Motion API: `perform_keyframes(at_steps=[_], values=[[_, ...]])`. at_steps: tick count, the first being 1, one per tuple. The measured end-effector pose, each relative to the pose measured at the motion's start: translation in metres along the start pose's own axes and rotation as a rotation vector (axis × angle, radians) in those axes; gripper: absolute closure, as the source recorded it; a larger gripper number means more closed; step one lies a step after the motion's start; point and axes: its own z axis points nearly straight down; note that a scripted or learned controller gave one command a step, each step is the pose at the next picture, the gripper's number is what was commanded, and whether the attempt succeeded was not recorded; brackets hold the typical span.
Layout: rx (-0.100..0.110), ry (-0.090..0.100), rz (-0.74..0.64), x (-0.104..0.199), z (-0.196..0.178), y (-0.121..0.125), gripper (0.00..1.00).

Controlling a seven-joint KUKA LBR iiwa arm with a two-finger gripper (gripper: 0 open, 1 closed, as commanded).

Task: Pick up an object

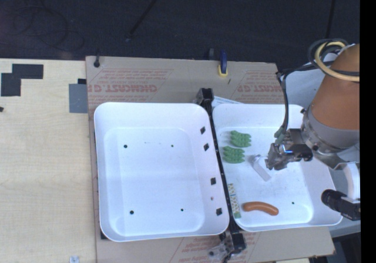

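One pale block in right bin, touching tool on its left, long axis slanting down-right; tool opening unclear, grip cannot tell.

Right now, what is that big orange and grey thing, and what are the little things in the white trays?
That big thing is a robot arm. It reaches in from the right, and a camera above the bench looks down on it at a slant. At its tip is a pincer, a small metal grabber, hanging over the right tray. In that tray lie two bumpy green pieces, a pale see-through piece right by the pincer, and an orange sausage shape near the front. I cannot tell if the pincer has hold of anything. The left tray sits beside it on the brown board.
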Motion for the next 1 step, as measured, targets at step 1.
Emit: perform_keyframes(at_steps=[1], values=[[-0.004,0.003,-0.014,0.0594,0.0052,0.0413,1.0]])
